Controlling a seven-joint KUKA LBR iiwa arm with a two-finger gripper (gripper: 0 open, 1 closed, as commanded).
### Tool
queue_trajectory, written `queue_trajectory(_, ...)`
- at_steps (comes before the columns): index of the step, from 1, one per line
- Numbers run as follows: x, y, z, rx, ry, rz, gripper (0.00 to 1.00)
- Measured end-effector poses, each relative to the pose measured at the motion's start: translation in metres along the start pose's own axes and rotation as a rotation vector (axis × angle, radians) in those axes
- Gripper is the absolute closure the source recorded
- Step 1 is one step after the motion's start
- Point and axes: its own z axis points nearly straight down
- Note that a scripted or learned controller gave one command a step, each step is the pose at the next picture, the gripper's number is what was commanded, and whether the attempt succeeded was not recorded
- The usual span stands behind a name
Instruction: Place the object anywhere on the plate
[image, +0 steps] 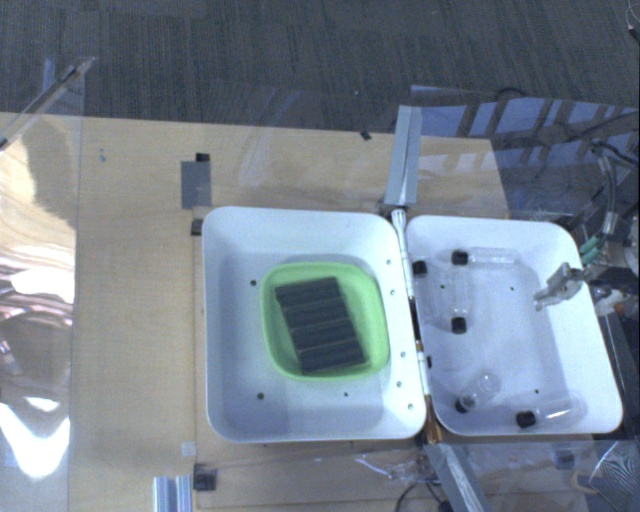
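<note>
One dark ridged block (319, 326) on one green plate (375, 320); claw (558, 285) state unclear.

No legible txt, labels, brands or nos. anywhere in view. Dark ribbed object (319, 326) on green plate (374, 318): ridges only, no print seen. White bins (230, 300): bare walls, no markings. Small dark tag (196, 183) on bench (120, 300) possibly carried lettering, but too small and blurred to read.
</note>
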Motion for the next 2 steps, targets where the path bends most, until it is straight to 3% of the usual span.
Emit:
queue_trajectory(1,0.032,-0.004,0.06,0.001,0.001,0.032,0.0)
queue_trajectory(2,-0.026,0.003,0.033,-0.002,-0.001,0.128,0.0)
